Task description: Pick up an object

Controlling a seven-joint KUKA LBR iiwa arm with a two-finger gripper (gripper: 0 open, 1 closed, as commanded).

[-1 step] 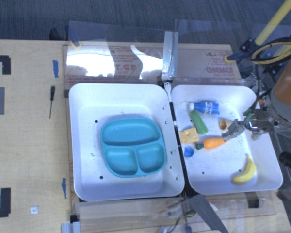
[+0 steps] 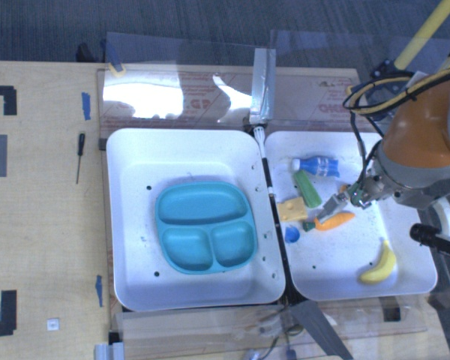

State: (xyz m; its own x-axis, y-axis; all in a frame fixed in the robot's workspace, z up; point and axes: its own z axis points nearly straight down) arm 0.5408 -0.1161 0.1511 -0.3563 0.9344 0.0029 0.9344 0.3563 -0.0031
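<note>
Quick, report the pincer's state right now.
Pincer: low in the right bin, right at the orange carrot and green item; open or closed cannot be told, and no grasp is visible.

Arm (image 2: 424,137) cut off by the frame's three o'clock edge, its upper links out of sight. Gripper (image 2: 337,205) fingertips too small and blurred to judge. Carrot (image 2: 336,220) partly hidden beneath the gripper at its eleven o'clock end.

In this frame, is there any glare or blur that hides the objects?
Camera view: strong glare on the clear panel behind the left bin; the blue tray and banana read clearly; the end effector looks slightly soft among the clutter.
</note>
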